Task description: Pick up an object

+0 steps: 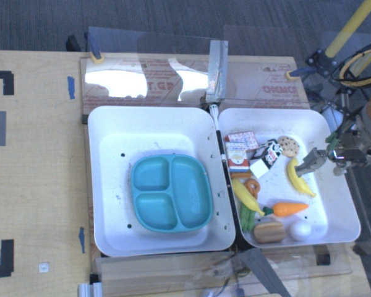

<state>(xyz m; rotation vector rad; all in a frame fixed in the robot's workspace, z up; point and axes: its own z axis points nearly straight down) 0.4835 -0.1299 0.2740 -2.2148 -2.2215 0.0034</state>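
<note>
Looking down on the surface [37, 166] from my feed: two white bins side by side. The left bin [105, 135] has a teal divided tray [171, 192] sitting in it, three compartments, lying flat near the middle.

The right bin [340, 218] is where all the pickable stuff is. Along its left side there's a red-and-white carton [240, 148] near the top, then a black-and-white cow-pattern thing [269, 155] just beside it, and a round speckled cookie [288, 144] a bit further right. Below the carton there's a yellow banana-ish piece [245, 195] with a small orange ring [253, 185] touching it, plus something green [247, 218] tucked against the bin's left wall. Toward the bottom: a carrot [290, 208] lying sideways, a brown bread-looking piece [269, 231], and a white egg [300, 230] right beside it.

A second banana [297, 179] lies curved near the middle-right of that bin. The gripper [310, 164] comes in from the right edge and hangs just above the top end of that banana, close to it, maybe touching, hard to say from this angle. I honestly can't tell if the jaws are open or closed; they're a grey blur here. Nothing visibly sits between them.
</note>
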